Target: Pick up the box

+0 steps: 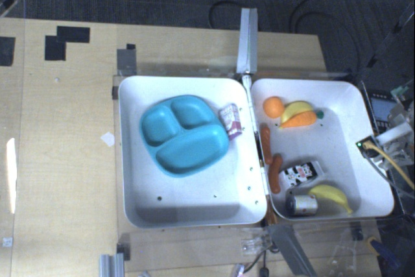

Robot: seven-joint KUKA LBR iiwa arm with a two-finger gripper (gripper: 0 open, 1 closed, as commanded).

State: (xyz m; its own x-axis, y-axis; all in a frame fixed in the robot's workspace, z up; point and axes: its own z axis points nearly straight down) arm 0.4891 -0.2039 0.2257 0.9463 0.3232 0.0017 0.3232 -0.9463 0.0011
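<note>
- White right bin point(363, 107) holds the box point(302, 172) – dark, printed, lying flat near the front, left of centre.
- Gripper: wide or narrow, cannot tell.
- Risk – crowding: a silver can point(301, 204) sits just in front of the box, a banana point(332, 196) just beside it on the right, and a sausage point(275, 172) close on the left; a descent slightly off could grab or shove a neighbour.
- Risk – the box lies low and flat, so a grasp could slip off.
- Also in the right bin: an orange point(273, 106), a carrot point(299, 119) against a yellow fruit point(296, 108), and a second sausage point(265, 139).
- Left bin point(133, 159): a blue divided plate point(185, 135) with a small packet point(231, 120) touching its right edge.
</note>
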